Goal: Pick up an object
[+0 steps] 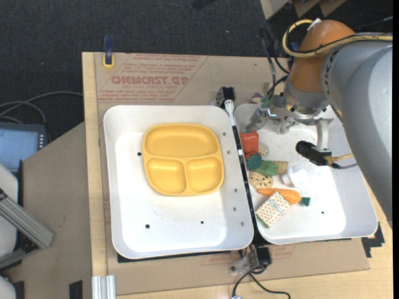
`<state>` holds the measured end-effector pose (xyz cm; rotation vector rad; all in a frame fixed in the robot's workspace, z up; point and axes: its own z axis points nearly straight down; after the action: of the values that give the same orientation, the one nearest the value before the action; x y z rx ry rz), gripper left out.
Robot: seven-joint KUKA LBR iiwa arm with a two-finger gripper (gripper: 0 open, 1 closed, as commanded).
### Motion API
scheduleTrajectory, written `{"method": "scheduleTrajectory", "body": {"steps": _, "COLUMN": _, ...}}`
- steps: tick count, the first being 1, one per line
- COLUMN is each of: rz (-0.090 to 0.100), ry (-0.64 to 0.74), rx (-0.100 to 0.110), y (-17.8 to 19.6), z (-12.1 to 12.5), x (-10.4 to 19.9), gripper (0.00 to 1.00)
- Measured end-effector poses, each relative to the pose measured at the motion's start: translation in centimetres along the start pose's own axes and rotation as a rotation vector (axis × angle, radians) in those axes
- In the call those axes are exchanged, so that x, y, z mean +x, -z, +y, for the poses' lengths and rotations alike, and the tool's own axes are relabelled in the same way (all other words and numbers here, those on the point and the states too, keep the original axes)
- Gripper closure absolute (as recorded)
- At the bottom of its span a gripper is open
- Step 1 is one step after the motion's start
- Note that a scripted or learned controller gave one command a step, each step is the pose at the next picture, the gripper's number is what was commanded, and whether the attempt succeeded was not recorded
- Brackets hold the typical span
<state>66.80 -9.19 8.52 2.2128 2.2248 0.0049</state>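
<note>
My gripper (276, 113) hangs over the far left corner of the right bin (349, 226), below the orange band of the arm (318, 55). Just in front of it lies an orange-red block (250, 142) by the bin's left wall. Further forward are a green toy (265, 166), a spotted cracker (260, 180), an orange carrot (283, 196) and a small patterned box (273, 210). A white crumpled piece (297, 178) lies to the right of the green toy. I see nothing held in the gripper.
The left bin (124, 217) holds a yellow three-part tray (184, 157). A black cable end (310, 152) hangs from the arm over the right bin. The bulky grey arm covers the right bin's far right side. Cardboard (149, 80) lies behind the bins.
</note>
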Motion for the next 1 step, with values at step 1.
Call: {"method": "scheduleTrajectory", "body": {"steps": 1, "rz": 0.002, "ry": -0.008, "rx": 0.013, "y": -0.05, "z": -8.96, "x": -0.85, "gripper": 0.00}}
